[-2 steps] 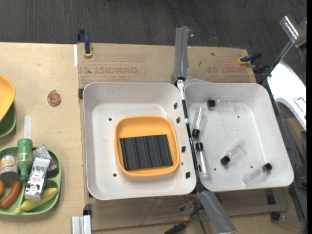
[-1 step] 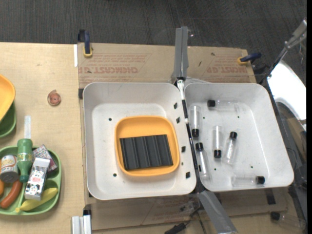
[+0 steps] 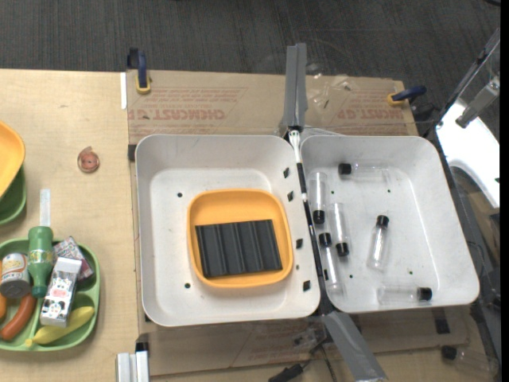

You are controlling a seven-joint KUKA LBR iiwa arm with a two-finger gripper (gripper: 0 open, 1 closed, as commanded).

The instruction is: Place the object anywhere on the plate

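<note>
An orange square plate (image 3: 238,200) sits in the middle of the left white bin (image 3: 159,181). A dark grey ribbed block (image 3: 238,247) lies flat on the plate and covers most of its floor. In the right white bin (image 3: 433,213) lie several clear vials with black caps. One (image 3: 378,242) is near the middle, one (image 3: 337,228) and another (image 3: 317,199) lie by the left wall, one (image 3: 359,168) is at the back, and one (image 3: 407,294) is at the front right corner.
On the wooden table to the left stand a green tray of toy food (image 3: 48,297), a yellow bowl (image 3: 8,164) and a small pink item (image 3: 88,160). Clamps (image 3: 140,72) (image 3: 406,95) hold the cardboard under the bins. A grey metal bar (image 3: 296,86) stands behind the bins' seam.
</note>
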